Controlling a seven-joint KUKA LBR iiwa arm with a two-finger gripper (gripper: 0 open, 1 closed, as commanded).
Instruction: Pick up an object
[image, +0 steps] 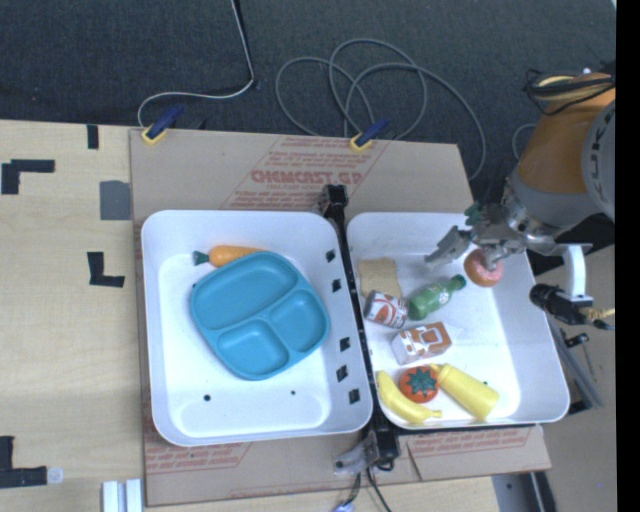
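Observation:
My gripper (466, 254) hangs over the far part of the right bin (520, 345), open, with nothing between its fingers. One grey finger (444, 245) points left. The other ends right by a pink and red round object (485, 269), and I cannot tell whether it touches it. Just below the gripper lies a green bottle (437, 296). Further toward the front are a small can (385, 309), a white carton (421, 342), a red round fruit (420, 384), a banana (398, 401) and a yellow bottle (468, 390).
A tan flat piece (378, 274) lies by the divider (342, 290). The left bin (170, 350) holds a blue compartment plate (260, 313) with an orange carrot (235, 255) behind it. Cables (360, 75) loop on the dark floor beyond the bench.

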